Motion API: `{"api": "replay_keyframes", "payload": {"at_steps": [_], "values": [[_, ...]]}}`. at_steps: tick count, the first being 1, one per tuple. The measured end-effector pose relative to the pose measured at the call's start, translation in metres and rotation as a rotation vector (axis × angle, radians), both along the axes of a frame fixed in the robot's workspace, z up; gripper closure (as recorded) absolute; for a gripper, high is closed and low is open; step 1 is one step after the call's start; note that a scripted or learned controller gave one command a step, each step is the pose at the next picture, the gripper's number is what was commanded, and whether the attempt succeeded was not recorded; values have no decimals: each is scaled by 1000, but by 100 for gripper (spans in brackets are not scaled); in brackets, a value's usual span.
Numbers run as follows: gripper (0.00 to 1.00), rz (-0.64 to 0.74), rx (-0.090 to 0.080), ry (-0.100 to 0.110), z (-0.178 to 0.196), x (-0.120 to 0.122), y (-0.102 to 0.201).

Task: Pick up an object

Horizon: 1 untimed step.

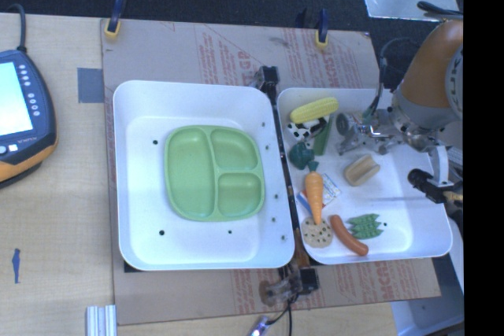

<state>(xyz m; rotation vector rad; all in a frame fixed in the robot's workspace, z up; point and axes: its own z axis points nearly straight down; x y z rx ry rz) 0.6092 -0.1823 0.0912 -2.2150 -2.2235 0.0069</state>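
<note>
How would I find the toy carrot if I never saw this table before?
Look at the white bin on the right, the one crowded with toy food. Near its left wall, below the yellow corn, lies the carrot. It is the orange cone with a green tip, plainer than the red sausage lower down.

The grey arm (429,79) reaches in from the right — orange band up top, gripper (354,134) lowered, pointing left.

Robot lab: clamped cardboard (236,51) on bench, teach pendant (22,114), two white bins (134,169).
</note>
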Motion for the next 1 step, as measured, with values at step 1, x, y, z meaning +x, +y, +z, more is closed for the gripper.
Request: {"api": "replay_keyframes", "payload": {"at_steps": [1], "values": [[0, 0, 2, 0, 0, -127, -7]]}}
